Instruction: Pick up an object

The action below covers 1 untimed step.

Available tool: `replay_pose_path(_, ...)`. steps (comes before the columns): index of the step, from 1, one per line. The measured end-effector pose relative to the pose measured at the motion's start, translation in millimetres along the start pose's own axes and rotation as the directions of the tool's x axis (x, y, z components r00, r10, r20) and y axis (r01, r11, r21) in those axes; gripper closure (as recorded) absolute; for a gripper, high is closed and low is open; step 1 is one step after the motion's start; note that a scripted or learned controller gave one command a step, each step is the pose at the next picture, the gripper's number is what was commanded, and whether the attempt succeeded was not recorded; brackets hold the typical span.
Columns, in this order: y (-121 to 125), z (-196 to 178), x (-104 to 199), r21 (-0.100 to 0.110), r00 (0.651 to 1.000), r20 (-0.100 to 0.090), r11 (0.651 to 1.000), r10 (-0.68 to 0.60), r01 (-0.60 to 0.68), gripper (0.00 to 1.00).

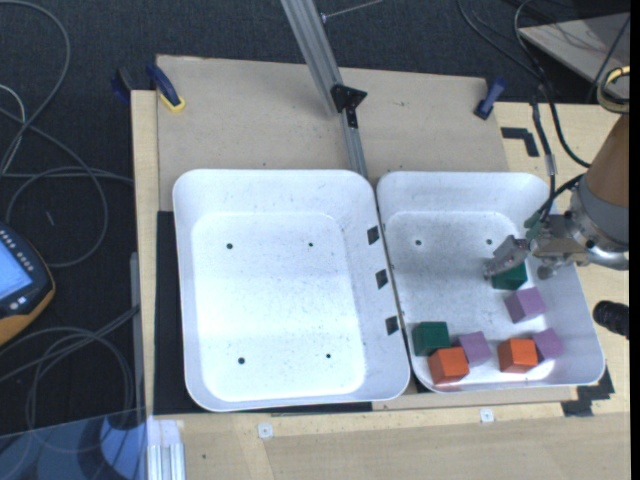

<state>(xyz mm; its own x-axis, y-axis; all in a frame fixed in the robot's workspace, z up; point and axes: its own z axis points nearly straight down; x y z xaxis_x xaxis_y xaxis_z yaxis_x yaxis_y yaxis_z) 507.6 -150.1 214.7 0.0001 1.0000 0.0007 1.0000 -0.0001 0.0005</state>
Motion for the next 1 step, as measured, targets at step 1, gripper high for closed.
replay_pose_path(1, 0.0, 0.0, -0.1, 0.0, 1.0, 0.0, 1.0, 0.0, 0.0, 0.0)
